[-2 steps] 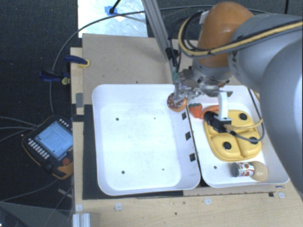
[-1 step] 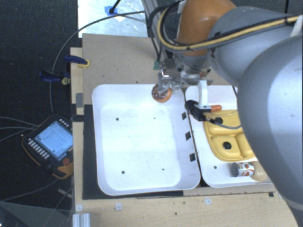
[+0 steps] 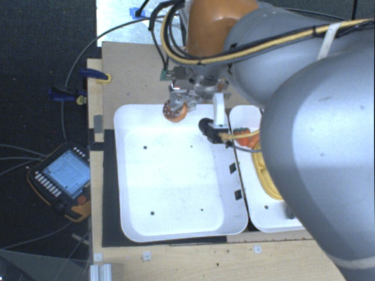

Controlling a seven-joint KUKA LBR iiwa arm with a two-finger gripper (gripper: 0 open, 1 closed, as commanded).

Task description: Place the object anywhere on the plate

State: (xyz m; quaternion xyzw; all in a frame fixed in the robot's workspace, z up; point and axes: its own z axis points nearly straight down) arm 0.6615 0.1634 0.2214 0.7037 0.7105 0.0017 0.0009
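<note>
Over left bin's far edge, my claw hovers above a small orange-brown object; finger state: can't tell.

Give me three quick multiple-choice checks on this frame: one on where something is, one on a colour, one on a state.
1. Where is the small round brown-orange object?
A. At the far edge of the left bin, just under the gripper
B. At the near left corner of the left bin
C. On the bench outside both bins

2. What colour is the rim of the plate in the right bin?
A. Blue
B. Yellow
C. Black

3. What is the state of the handheld pendant left of the bench?
A. Its screen is lit
B. Its screen is dark
C. It is face down

Answers: 1 A, the object sits at the bin's far rim below the wrist. 2 B, a yellow curve shows beside the arm. 3 A, the screen glows pale blue.
</note>
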